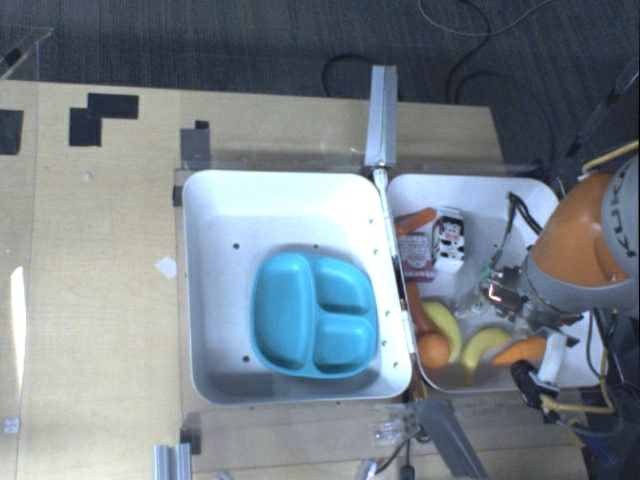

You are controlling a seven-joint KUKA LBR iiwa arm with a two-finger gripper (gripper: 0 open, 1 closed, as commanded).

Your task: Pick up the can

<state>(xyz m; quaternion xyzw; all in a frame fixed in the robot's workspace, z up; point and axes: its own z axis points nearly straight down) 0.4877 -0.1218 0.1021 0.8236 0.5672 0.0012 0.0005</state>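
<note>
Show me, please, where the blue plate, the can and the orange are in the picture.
blue plate [314, 314]: camera view, on the divider between its compartments, in the left bin.
can [450, 238]: camera view, on its printed side, in the right bin.
orange [433, 351]: camera view, on its top, beside a banana.

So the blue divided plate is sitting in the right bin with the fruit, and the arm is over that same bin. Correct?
Not quite. The camera view shows the blue divided plate in the left bin, not with the fruit. The bananas and the orange lie in the right bin, and the arm is over that right bin.
</note>
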